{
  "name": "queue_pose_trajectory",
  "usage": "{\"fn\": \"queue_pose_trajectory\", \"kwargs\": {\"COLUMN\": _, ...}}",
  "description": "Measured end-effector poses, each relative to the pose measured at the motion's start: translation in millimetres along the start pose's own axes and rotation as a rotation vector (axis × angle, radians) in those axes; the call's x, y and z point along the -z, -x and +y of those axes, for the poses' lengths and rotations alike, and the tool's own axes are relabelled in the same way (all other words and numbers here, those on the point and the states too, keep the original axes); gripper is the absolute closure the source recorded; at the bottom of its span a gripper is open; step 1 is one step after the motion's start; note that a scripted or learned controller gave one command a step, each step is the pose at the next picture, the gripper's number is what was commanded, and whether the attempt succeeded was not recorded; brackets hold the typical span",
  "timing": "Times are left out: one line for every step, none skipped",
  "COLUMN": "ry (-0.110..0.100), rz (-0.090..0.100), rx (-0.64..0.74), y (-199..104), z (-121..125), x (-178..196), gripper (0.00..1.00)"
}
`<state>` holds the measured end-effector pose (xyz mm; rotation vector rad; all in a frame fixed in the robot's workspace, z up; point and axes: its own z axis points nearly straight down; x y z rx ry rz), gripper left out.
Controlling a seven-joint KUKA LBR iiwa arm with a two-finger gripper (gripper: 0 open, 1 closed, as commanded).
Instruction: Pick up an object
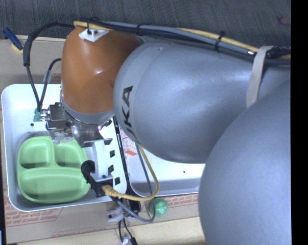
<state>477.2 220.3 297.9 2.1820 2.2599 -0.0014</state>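
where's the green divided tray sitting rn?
Camera view, lower left: the green tray lies inside the white bin, tucked into its lower-left corner, just below the arm's orange band.

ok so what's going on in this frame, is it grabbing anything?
The KUKA arm reaches in from the right and hangs over the left bin. Its wrist is low beside a green divided tray in the bin's lower-left corner. The arm's bulk covers what is under the wrist, so no grasp can be confirmed; the tray looks to be lying flat on the bin floor. A small green ball sits by the bin's front rim, seemingly outside it.
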Motion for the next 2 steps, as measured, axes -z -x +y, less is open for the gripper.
{"fn": "queue_pose_trajectory", "kwargs": {"ry": -0.005, "rz": -0.002, "rx": -0.028, "y": 4.7, "z": 42.9, "x": -87.0, "gripper": 1.00}}
{"fn": "queue_pose_trajectory", "kwargs": {"ry": 0.001, "rz": 0.001, "rx": -0.028, "y": 6.4, "z": 100.9, "x": -38.3, "gripper": 1.00}}
